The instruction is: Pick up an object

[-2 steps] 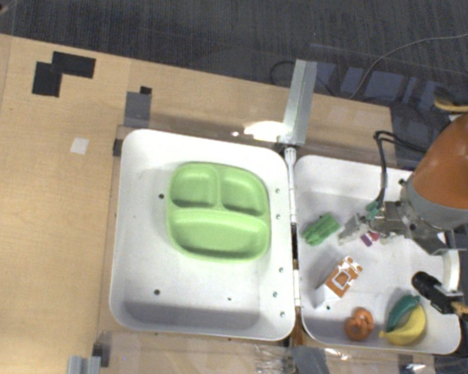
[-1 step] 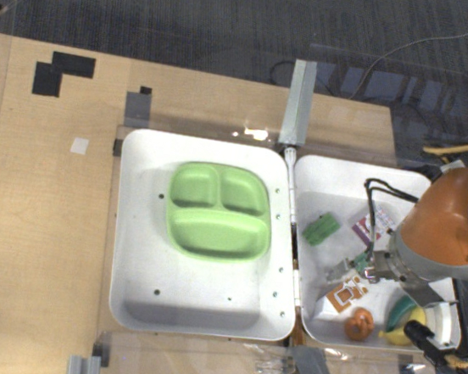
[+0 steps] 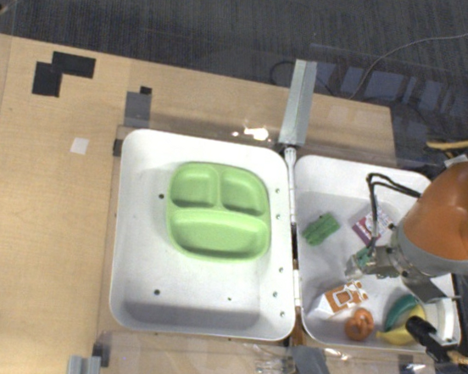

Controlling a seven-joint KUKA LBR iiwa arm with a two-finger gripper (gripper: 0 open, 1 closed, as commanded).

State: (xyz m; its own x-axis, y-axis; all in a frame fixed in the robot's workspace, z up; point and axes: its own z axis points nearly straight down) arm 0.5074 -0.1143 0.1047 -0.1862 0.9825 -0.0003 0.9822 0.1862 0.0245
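Two white bins are sitting side by side on the wooden bench. The left bin point(image 3: 137, 238) is carrying a green divided tray point(image 3: 216, 209), lying flat near its middle. The arm point(image 3: 453, 215) is reaching in from three o'clock, its orange band hanging over the right bin point(image 3: 328, 190), and the gripper point(image 3: 367, 263) is hovering low near that bin's centre; whether its fingers are spread or closed, I cannot tell, since the wrist is covering them. Several small things are lying around it. A small green block point(image 3: 322, 229) is resting at about ten o'clock from the gripper, apart from it. A purple and white packet point(image 3: 369, 226) is sitting just at twelve o'clock, very near the fingers. An orange and white card point(image 3: 344, 297) is lying at about seven o'clock, and a round orange fruit point(image 3: 359, 324) is sitting just below that card. A yellow and green toy point(image 3: 401, 319) is lying at about four o'clock, near the bin's right wall.
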